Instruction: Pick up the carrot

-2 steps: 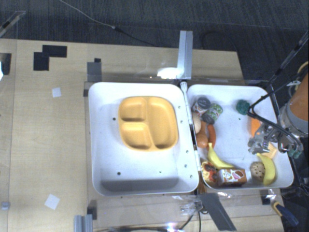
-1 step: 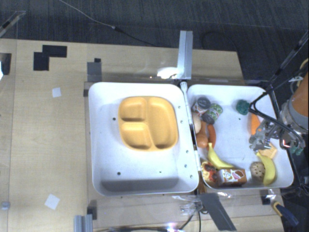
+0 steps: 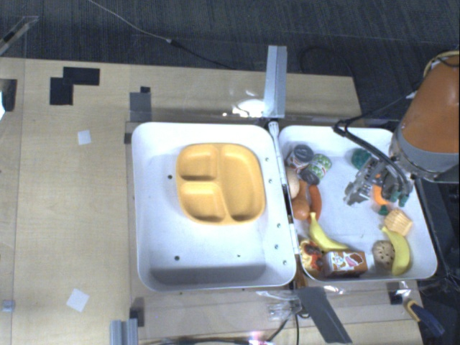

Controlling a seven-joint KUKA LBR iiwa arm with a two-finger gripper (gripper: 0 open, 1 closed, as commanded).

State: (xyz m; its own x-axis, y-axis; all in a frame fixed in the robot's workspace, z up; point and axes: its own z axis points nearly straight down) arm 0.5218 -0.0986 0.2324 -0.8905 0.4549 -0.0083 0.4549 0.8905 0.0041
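Camera view. Two white bins sit side by side on the bench. The left bin (image 3: 154,214) holds a yellow divided plate (image 3: 218,182). The right bin (image 3: 345,221) holds the clutter — a banana (image 3: 327,238) near the left wall, a second banana (image 3: 400,251) at the near right corner, a small carton (image 3: 343,262) along the near wall.

The carrot (image 3: 315,200) lies against the left wall of the right bin, just beyond the first banana. Its long axis runs roughly far-to-near, tilted slightly; which end is the tip cannot be made out at this size.

The gripper (image 3: 361,189) hangs over the right half of the same bin, below the orange-banded wrist. Whether it is spread or closed cannot be told, and nothing is seen held in it.

Judgement: the carrot lies to the left of the gripper, apart from it — the coming move calls for a leftward shift, then a grasp across the carrot's short width.
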